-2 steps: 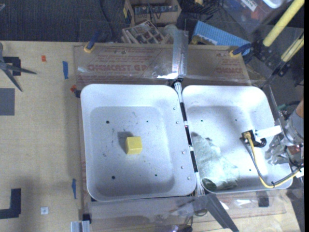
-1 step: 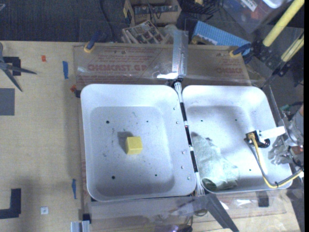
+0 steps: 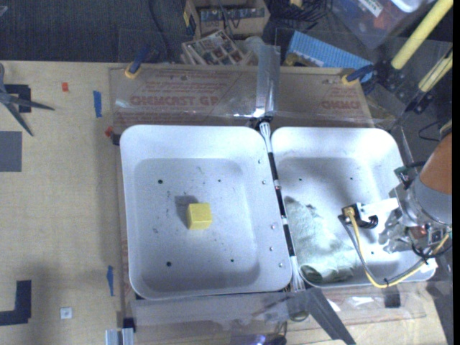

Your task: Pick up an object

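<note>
Presently we list: yellow block (image 3: 200, 215) in left bin (image 3: 144, 157); gripper (image 3: 406, 237) over right bin (image 3: 323, 149), grasp state indiscernible.

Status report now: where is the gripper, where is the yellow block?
Gripper over right bin, near its right edge. Yellow block alone in left bin, not gripped. Grey cloth in right bin.

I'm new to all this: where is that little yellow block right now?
The yellow block lies near the middle of the left bin, across the divider from the grey cloth in the right bin.
</note>
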